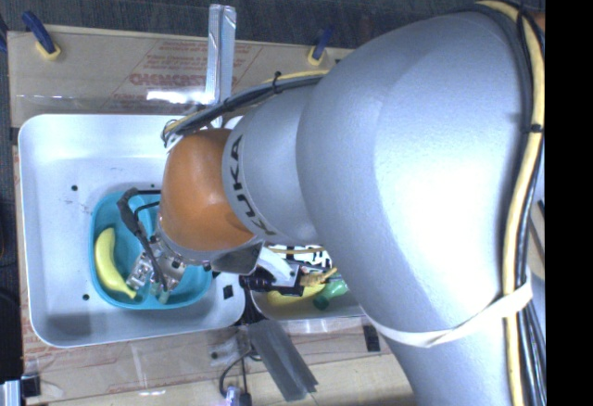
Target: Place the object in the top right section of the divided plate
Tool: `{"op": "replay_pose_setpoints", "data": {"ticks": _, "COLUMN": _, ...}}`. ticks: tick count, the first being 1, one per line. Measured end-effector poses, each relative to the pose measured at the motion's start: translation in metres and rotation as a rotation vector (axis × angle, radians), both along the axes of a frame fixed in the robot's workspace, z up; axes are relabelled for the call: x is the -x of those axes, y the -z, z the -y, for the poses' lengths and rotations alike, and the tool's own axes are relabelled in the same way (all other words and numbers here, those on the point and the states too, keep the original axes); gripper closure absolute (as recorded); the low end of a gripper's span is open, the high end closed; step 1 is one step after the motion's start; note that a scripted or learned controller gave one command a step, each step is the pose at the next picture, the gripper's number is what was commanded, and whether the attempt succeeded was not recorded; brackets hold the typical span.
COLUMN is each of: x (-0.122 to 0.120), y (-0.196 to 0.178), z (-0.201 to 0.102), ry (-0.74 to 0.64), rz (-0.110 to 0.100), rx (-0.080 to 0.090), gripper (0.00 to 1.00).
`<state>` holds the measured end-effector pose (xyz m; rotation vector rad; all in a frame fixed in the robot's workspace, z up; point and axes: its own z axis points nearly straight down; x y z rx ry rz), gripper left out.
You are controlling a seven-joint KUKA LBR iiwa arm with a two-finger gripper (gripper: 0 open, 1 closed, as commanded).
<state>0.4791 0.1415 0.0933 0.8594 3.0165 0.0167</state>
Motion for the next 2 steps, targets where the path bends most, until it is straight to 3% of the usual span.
{"op": "replay_pose_setpoints", "data": {"ticks": 1, "x": -0.001, "y": 0.001, "z": -0.029, "ry": -0.45, "rz": 0.001, "rx": 0.015, "gripper": 1.0}}
{"op": "replay_pose_setpoints", "data": {"ticks": 2, "x": 0.0, "y": 0.001, "z": -0.012, "ry": -0.782, "rz": 0.002, "rx": 0.011, "gripper": 1.0}}
